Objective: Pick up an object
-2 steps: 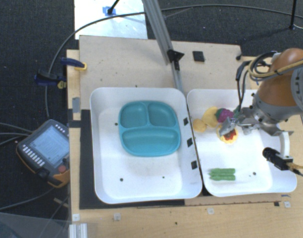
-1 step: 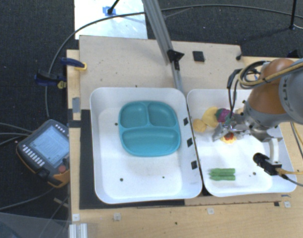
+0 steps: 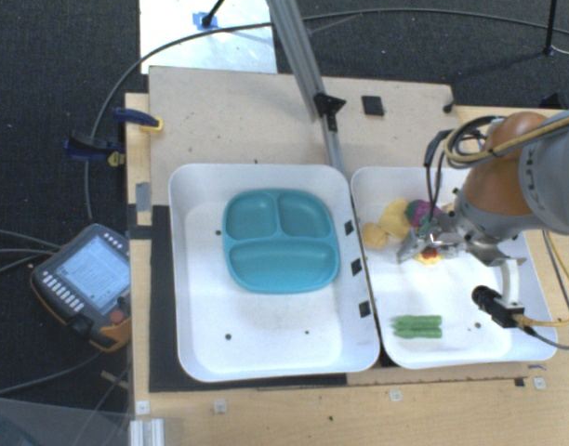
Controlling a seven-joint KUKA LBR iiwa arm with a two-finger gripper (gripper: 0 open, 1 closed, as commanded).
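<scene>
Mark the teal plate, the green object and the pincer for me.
teal plate [image 3: 308, 274]: camera view, bare floor of its wide front compartment.
green object [image 3: 416, 326]: camera view, its middle, in the right bin.
pincer [image 3: 424, 248]: camera view, midway between its fingertips, by the yellow pieces.

The bench [image 3: 266, 119] is looking like raw board — matt, pale and speckled. Both bins [image 3: 266, 342] are showing as smooth white plastic with a soft sheen. The teal plate [image 3: 281, 242] is looking like moulded plastic — smooth, faintly glossy. The green toy [image 3: 416, 326] is appearing ribbed and matt. The arm [image 3: 535, 179] is showing smooth grey casing with a glossy orange band [image 3: 496, 165].
</scene>
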